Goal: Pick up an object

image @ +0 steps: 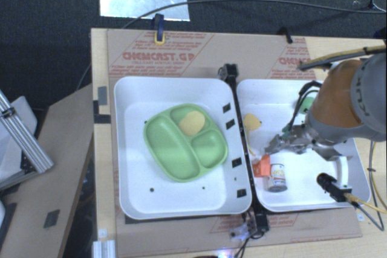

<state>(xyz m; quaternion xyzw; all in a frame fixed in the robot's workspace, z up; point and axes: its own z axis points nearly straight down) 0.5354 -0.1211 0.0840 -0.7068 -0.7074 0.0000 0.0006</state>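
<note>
A small can [277, 177] with a pale label stands in the right bin [338, 199], near that bin's front left corner; the label's print is too small to read. Touching the can's left side is an orange packet [261, 166], and farther back, close to the divider, lies a yellow piece [251, 122]. The gripper [275, 144] hovers just above and behind the can, pointing left and down toward the bin floor; whether anything sits between its tips, or how far apart they stand, cannot be told from this angle. The arm [344, 99] reaches in from the right, its orange band bent over the bin's back half, the grey wrist angled down. In the left bin [139, 190] a green divided plate [181, 148] lies tilted, with a yellow lump [192, 122] in its rear compartment. Under both bins a brown board [199, 48] carries red printing reading "CHEMCAST GP" behind the left bin.
</note>
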